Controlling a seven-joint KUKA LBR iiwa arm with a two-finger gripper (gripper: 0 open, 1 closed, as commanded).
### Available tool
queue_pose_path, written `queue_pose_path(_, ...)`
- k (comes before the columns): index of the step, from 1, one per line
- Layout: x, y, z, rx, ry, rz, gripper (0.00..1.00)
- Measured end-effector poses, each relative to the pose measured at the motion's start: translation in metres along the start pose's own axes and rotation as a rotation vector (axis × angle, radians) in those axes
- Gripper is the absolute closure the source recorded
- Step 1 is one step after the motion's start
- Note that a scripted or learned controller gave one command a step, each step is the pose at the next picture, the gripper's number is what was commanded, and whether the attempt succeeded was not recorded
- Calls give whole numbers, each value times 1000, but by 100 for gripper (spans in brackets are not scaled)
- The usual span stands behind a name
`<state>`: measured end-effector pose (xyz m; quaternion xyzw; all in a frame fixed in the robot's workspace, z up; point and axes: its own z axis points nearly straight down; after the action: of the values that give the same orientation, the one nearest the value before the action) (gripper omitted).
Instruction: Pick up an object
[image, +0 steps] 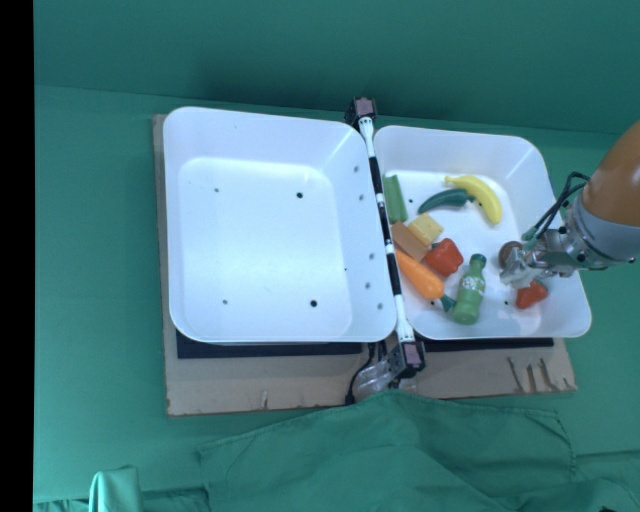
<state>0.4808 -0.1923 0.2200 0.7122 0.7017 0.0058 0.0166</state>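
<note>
The right bin (530, 160) holds several toy foods: a yellow banana (483, 195), a dark green pepper (443, 200), a green block (396, 198), a yellow wedge (428, 228), an orange block (409, 242), a red pepper (444, 256), a carrot (420, 277), a green bottle (469, 291) and a small red piece (532, 294). My gripper (519, 266) hangs over the bin's right side, just above the red piece and beside a brown round thing (510, 250). Nothing shows between its fingers.
The left bin (200, 140) lies beside the right one, split from it by a black-and-white bar (383, 215). Both rest on a cardboard sheet (260, 395) over green cloth. A metal clamp (380, 375) sits at the front between the bins.
</note>
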Motion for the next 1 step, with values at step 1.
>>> queue_pose_path(1, -2, 1, -12, -6, -3, 4, 100)
